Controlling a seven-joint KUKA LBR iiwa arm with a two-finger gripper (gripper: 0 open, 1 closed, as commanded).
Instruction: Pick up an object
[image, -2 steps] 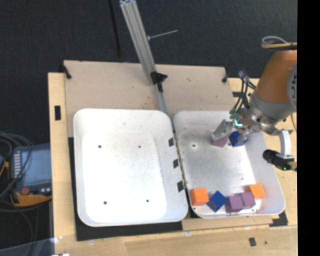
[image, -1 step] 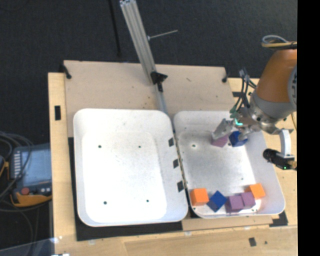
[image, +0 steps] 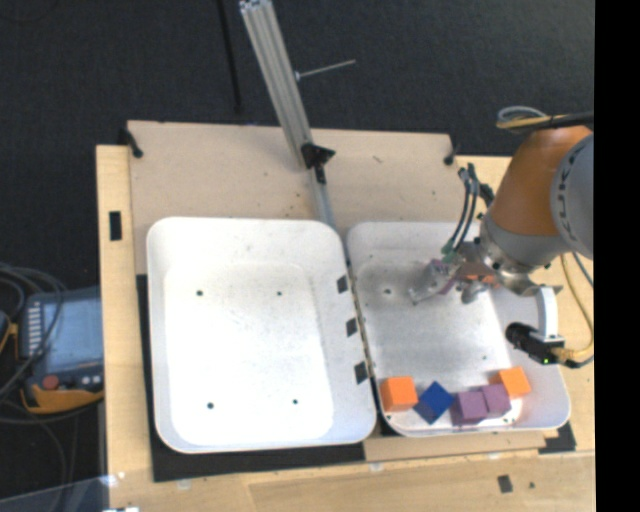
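Along the near edge of the right bin (image: 440, 340) lie several blocks: an orange block (image: 399, 393), a blue block (image: 434, 402), a purple block (image: 481, 405) and a second orange block (image: 515, 381). My gripper (image: 432, 283) hangs over the upper middle of that bin, well behind the blocks, pointing left. Nothing shows between its fingers. The grey arm with its orange band (image: 530, 190) comes in from the right.
The left bin (image: 250, 330) sits beside the right one, with a row of black clips (image: 352, 327) between them. A slanted metal pole (image: 285, 85) rises from the back of the bench. A pendant and cables (image: 55, 345) lie off the bench's left side.
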